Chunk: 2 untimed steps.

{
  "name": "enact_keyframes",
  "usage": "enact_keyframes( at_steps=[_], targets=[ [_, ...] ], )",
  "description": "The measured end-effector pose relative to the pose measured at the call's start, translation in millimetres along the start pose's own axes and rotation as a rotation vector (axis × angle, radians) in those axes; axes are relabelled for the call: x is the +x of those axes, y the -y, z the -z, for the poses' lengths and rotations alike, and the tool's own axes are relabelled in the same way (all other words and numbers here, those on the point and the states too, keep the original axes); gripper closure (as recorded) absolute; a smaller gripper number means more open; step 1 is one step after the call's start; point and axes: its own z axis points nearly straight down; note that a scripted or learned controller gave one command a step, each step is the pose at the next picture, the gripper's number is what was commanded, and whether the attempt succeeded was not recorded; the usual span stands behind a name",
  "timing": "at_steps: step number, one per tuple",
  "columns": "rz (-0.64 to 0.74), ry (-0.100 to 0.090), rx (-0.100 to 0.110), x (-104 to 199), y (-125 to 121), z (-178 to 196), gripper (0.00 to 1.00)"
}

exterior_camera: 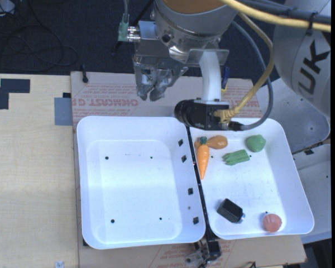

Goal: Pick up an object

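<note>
**Gripper Raised Behind 2 White Bins, 6 Objects Lying in the Right One**

Nearest the camera, a sheet of printed cardboard (173, 255) is seen under 2 shallow white bins set side by side on a pale wooden bench (28, 166). In the right bin (290, 166), a pink ball (272, 223) and a black block (230, 210) are placed toward the near edge. Farther back, a carrot (202, 158) is laid along the divider, with an orange piece (216, 142) touching its top, a green ridged piece (235, 158) just beside it, and a green rounded piece (255, 143) near the far right corner. The left bin (89, 149) is marked by small dark dots on its floor. Beyond the bins, the gripper (152, 88) is held above the cardboard, behind the left bin's far rim and well apart from every object; its fingers (156, 85) are drawn close together, with nothing between them. At the far side, dark flooring and loose cables (44, 15) are visible.
</note>
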Motion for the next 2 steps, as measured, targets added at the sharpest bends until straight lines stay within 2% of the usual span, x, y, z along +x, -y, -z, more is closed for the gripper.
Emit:
enact_keyframes(
  at_steps=[1, 2],
  targets=[
    [0.002, -0.001, 0.000, 0.7, 51.7, 0.5, 1.00],
    [-0.004, 0.001, -0.004, 0.3, -39.8, -1.1, 1.00]
  ],
)
